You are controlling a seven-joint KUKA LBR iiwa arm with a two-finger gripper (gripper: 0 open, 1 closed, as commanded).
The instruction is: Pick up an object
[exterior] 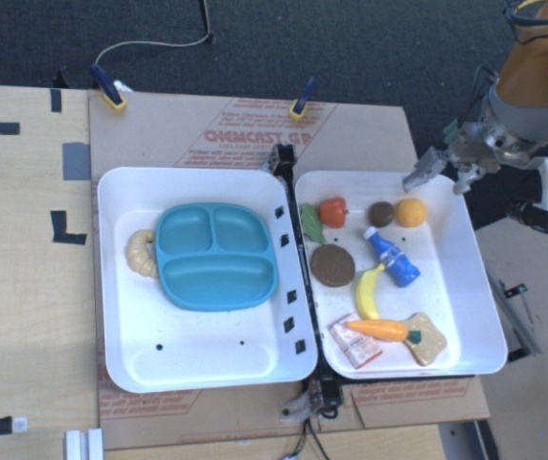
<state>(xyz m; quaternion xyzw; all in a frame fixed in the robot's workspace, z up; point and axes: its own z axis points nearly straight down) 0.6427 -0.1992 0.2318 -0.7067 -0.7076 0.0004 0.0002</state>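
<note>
Orange [411, 212] sits in the right bin [480, 286], near its far right corner, just beside a small dark brown ball [380, 214]. It is the item nearest the gripper [444, 164], so treat it as the likely pick; that is a judgement, not something shown.

Camera view: the gripper hangs over the bin's far right rim, apart from every item and holding nothing. You cannot tell from this slant how its tips are set.

Other contents of the right bin: tomato [332, 211] with a green leaf [310, 223] beside it, brown disc [332, 265], blue bottle [392, 259], banana [367, 293], carrot [377, 330] lying across a small packet [355, 346], and a toast slice [425, 339]. The left bin [121, 286] holds a blue divided plate [216, 256] and a beige piece [141, 253] at its left edge.

For a clean pick, bring the gripper down centred on the orange and keep clear of the bin wall. Round fruit may roll toward the brown ball, so close slowly across its widest part.
</note>
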